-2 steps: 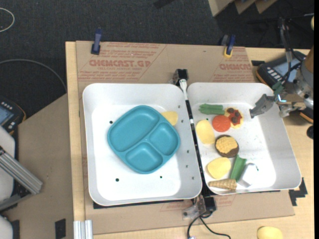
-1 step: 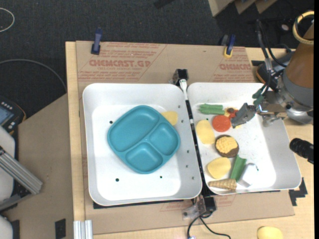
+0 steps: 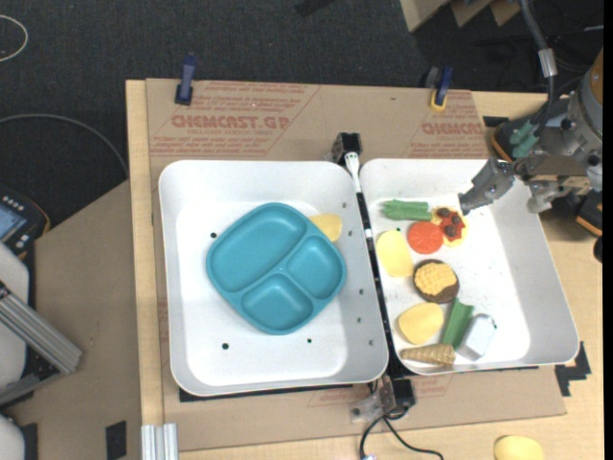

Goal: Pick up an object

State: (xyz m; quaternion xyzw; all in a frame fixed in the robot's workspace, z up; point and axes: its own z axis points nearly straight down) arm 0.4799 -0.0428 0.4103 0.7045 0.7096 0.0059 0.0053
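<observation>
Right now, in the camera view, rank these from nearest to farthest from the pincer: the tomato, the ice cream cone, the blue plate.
From the pincer, at the right bin's upper edge:
1. Tomato, just below-left of it in the right bin.
2. Ice cream cone, at the right bin's bottom edge.
3. Blue plate, across in the left bin.
</observation>
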